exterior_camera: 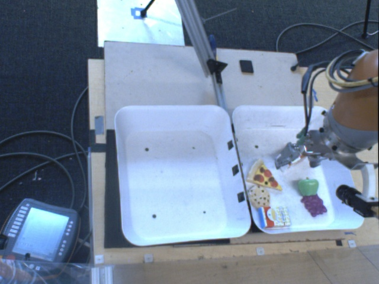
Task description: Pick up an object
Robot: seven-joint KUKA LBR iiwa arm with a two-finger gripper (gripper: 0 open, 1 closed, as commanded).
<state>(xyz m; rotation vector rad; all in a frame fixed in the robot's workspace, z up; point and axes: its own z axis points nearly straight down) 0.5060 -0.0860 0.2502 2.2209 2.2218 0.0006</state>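
At right of frame the metal gripper hung over the smooth right bin, its fingers too blurred to tell how far apart, nothing visibly between them, with a triangular pizza slice, round green apple and knobbly purple grapes lying below it toward the bin's lower edge.

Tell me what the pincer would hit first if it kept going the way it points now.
The pincer points left and slightly down in the picture, so it would probably meet the pizza slice first; depth is unclear, so it might reach the bare floor of the right bin before that.
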